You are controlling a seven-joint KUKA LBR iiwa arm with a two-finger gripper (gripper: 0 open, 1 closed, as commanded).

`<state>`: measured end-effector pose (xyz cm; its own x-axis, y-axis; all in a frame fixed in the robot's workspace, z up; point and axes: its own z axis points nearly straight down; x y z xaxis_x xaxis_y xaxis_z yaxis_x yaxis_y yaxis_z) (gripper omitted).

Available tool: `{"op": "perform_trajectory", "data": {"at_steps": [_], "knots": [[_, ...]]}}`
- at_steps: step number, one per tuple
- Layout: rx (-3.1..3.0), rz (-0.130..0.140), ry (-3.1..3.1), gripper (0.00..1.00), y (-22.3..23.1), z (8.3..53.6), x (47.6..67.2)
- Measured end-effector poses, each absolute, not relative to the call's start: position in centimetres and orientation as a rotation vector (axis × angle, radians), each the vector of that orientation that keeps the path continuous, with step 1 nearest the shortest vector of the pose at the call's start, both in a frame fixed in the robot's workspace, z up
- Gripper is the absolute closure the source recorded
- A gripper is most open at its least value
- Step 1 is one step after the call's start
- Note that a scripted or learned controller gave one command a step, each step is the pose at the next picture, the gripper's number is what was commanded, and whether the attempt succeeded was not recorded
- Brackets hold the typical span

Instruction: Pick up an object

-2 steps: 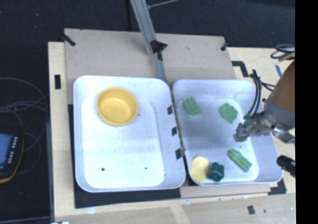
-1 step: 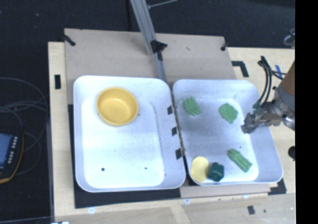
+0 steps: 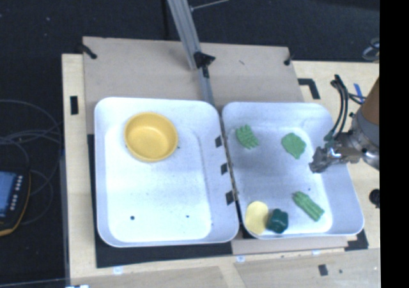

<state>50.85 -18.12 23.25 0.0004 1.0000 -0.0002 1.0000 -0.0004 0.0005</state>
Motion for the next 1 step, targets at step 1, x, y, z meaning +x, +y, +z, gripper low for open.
{"op": "perform_trajectory", "data": {"at_steps": [1], "knots": [[2.217,0.003,2.225,1.00,-12.92,24.26,51.98]]}}
